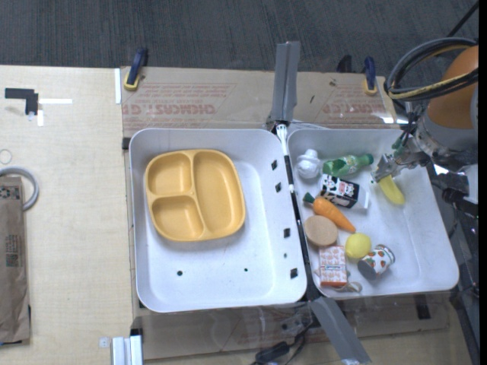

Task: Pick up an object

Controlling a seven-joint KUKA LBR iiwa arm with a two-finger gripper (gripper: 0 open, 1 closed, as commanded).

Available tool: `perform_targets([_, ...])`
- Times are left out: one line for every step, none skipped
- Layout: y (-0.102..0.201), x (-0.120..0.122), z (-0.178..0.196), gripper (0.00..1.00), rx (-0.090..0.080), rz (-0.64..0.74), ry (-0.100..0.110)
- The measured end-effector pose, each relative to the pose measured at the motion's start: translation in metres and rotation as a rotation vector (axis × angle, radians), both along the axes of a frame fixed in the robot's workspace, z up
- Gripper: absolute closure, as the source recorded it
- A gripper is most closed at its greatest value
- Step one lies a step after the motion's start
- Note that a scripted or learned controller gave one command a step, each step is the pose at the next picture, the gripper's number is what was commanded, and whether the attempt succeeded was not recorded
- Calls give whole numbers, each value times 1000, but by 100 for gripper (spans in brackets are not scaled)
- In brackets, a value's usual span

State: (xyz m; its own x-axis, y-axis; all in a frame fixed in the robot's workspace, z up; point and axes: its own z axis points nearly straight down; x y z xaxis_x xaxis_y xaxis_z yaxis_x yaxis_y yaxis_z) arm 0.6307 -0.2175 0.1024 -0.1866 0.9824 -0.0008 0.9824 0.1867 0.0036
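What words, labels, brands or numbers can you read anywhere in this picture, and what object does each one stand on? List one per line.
"CHEMCAST": red print, seen upside down, on the cardboard sheet behind the left bin.
Red print on the cardboard behind the right bin: too blurred to read.
Small red-and-white carton: label too small to read.
Black-and-white carton: print too small to read.
Brown paper bag at the left edge: dark print too blurred to read.

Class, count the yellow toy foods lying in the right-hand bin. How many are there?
2. A banana lies near the bin's far right side, just below the claw. A lemon sits lower down, beside the round tan piece. More could be hidden under the arm.
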Motion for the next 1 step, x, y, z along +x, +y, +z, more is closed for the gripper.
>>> perform_targets([51,-33,88,100,-1,-86,4])
